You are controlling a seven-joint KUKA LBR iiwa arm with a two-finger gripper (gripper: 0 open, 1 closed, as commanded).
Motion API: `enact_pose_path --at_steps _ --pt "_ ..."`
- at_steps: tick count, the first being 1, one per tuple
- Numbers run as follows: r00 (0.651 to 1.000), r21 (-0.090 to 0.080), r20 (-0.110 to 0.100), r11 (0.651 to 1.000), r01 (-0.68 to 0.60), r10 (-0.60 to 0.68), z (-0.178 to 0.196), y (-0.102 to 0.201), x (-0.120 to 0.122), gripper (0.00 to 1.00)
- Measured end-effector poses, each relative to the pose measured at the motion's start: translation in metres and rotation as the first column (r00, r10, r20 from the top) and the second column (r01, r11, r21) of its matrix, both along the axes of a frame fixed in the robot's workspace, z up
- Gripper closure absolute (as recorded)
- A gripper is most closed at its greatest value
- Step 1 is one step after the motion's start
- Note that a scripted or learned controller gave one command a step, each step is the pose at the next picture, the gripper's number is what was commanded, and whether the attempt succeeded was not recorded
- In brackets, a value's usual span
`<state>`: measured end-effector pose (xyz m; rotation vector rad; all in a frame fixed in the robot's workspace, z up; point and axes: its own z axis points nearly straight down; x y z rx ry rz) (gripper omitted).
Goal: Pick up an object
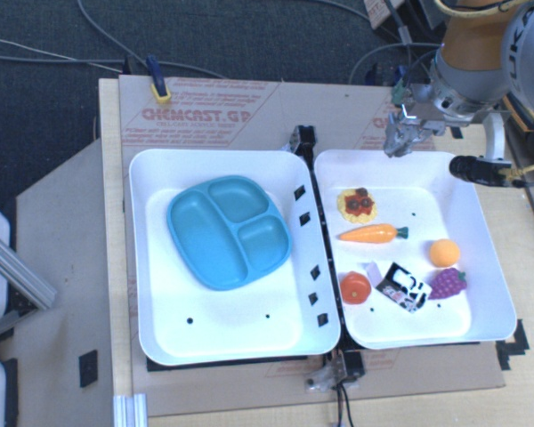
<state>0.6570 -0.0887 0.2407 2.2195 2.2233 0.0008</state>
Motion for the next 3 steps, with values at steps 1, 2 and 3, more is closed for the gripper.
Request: enact_pose_path --at_steps 1,2,3 --pt "1.0 0.003 -0.008 1.0 -0.005 0.005 -0.003 0.061 -0.02 1.0" --pt "1.0 0.002 -0.01 1.0 -0.004 0.004 -0.018 0.108 -0.039 1.0" --pt "1.0 0.001 -0.01 1.0 -0.003 0.003 -0.026 0.154 -0.061 1.0"
